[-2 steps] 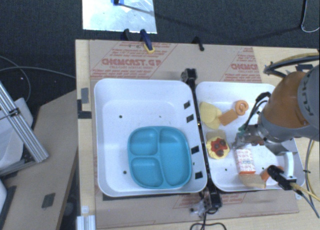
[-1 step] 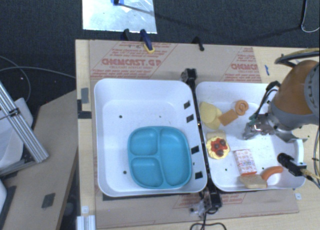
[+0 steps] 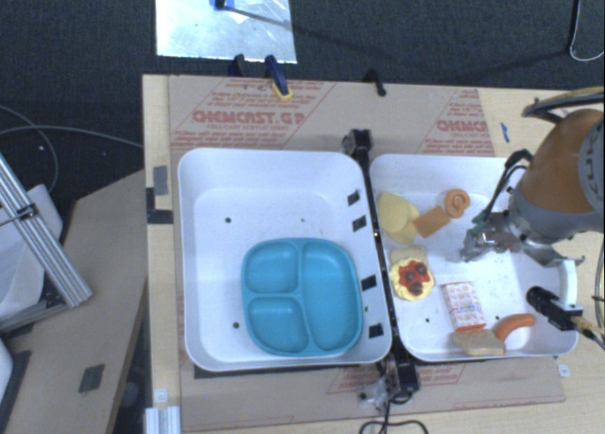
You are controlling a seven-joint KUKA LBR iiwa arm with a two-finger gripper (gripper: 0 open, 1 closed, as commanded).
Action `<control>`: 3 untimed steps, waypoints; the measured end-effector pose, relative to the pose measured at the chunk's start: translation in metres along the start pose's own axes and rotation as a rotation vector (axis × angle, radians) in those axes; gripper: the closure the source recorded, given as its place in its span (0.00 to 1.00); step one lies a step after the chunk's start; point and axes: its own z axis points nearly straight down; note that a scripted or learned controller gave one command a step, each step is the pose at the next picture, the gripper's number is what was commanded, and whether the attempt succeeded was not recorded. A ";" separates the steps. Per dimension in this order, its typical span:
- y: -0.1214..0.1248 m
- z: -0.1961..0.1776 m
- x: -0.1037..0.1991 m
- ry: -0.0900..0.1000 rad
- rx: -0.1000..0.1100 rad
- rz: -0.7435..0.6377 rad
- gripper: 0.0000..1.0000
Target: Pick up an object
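A: White plastic forms both bins, and the right bin (image 3: 416, 177) carries every loose item. The tool (image 3: 477, 241) is seen low over its middle, with the arm (image 3: 565, 186) reaching in from the right.

B: Is anything gripped?

A: Nothing is seen between the tips. Whether they are spread or closed cannot be told; that part is small and blurred.

B: Which item is meant?

A: None is named by the task. Nearest the tool, to its upper left, lies an orange roll (image 3: 444, 213), touching or just beside a yellow lump (image 3: 397, 216). A tart (image 3: 412, 277) with red topping sits lower left of the tool. A packet (image 3: 463, 304) lies below it, and further down a sausage (image 3: 516, 325) is laid beside a bread slice (image 3: 478, 341) near the front wall.

B: What could be spoiled from here?

A: Bare floor appears to lie directly under the tool, so a closing there is likely to catch nothing. If the roll is aimed at, it may be pushed away or rolled against the lump. The packet lies flat, so the tips may slide over it. The sausage and bread are crowded by the wall, which may be struck.

B: And the left bin (image 3: 217, 177)?

A: A blue tray (image 3: 302, 295) is held there, well apart from the tool.
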 end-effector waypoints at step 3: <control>0.003 -0.031 0.000 0.000 -0.007 -0.002 1.00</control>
